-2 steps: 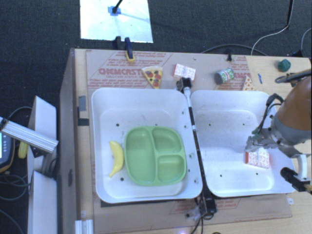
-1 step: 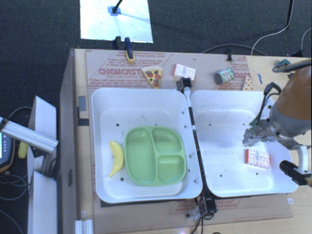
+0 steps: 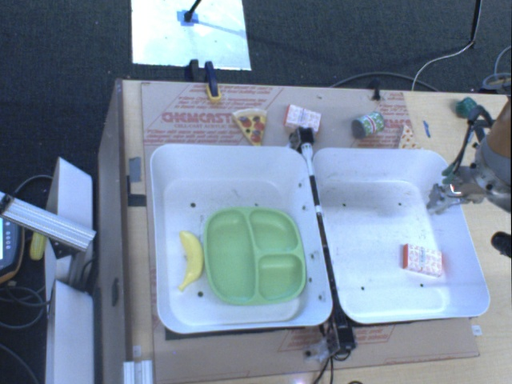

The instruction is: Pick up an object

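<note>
A small red and white box (image 3: 422,260) lies flat in the right bin (image 3: 376,214), near its front right corner. My gripper (image 3: 445,196) hangs over the right bin's right rim, above and slightly right of the box, and is well apart from it. In the left bin (image 3: 172,174) a yellow banana (image 3: 190,260) lies against the left side of a green divided plate (image 3: 256,254).
Behind the bins on the cardboard lie a pizza slice toy (image 3: 251,125), a small pink and white box (image 3: 302,118), a green can (image 3: 369,124) and another slice (image 3: 407,136). A black divider strip (image 3: 314,198) runs between the bins. Cables trail at the back right.
</note>
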`<state>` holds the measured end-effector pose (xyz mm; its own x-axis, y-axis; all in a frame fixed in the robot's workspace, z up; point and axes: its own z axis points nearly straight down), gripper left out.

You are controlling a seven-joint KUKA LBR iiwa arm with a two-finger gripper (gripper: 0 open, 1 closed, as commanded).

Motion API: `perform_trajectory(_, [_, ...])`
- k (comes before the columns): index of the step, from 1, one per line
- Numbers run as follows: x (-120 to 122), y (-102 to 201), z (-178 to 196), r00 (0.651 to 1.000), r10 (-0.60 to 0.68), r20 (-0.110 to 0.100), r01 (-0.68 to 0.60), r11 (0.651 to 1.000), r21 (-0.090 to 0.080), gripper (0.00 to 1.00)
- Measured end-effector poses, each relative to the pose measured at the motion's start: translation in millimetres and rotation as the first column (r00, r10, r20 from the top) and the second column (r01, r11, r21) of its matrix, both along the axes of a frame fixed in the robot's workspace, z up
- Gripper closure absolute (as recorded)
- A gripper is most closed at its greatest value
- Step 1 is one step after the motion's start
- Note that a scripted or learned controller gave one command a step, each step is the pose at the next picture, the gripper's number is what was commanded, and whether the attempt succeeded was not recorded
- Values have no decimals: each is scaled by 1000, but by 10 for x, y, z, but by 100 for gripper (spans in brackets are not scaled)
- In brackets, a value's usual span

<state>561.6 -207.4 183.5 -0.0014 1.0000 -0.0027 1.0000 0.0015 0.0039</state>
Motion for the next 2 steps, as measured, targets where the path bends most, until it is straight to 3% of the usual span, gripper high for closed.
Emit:
perform_trajectory(1, [-1,6,-5,1000,1,-1,-1,1000,1,0])
perform_trajectory(2, [-1,6,-5,1000,1,-1,-1,1000,1,0])
